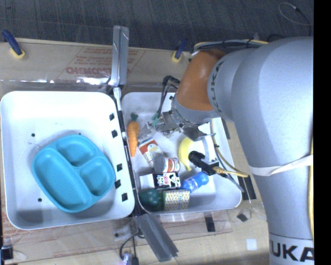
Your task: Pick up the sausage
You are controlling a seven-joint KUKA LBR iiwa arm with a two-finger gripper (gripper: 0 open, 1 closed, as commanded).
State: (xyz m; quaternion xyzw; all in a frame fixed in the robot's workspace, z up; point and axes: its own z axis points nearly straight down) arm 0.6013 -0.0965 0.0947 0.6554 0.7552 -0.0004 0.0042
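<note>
The grey arm (265, 109) is reaching in from the right of the frame, its orange band (196, 87) hanging over the upper part of the right bin (231, 200). The jaws (161, 123) are sitting low in that bin's upper middle; whether they are apart or together cannot be told. The sausage cannot be made out for certain among the clutter. An orange carrot (133, 137) is lying by the bin's left wall, with a yellow item (185, 148), a can (166, 164) and a blue bottle (196, 182) nearby. A blue divided plate (73, 173) is resting in the left bin (22, 109).
</note>
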